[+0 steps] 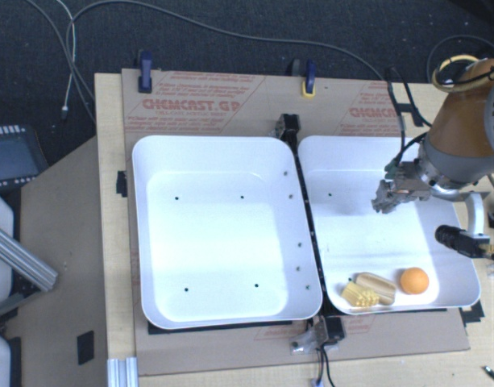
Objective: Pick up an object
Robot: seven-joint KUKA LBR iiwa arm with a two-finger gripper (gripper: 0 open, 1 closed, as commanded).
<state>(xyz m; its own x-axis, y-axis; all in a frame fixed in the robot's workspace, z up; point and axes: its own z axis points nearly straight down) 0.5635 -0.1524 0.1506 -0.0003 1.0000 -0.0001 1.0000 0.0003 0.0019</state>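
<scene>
We count two white bins [222, 156] on the desk, and in the lower right of the frame one orange ball [414, 280], one corn cob [359, 296] and one bread roll [375, 283], while the gripper [389, 198] hovers above them.

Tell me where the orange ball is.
The orange ball lies in the right bin, near its front edge, just right of the tan and yellow items.

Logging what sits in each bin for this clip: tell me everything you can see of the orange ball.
The orange ball is small, round and evenly orange, with a smooth, slightly glossy look. It rests on the floor of the right bin, near its front edge and right corner. It sits just right of a tan bread roll, apart from it by a narrow gap. The claw is well behind it, not touching.
</scene>
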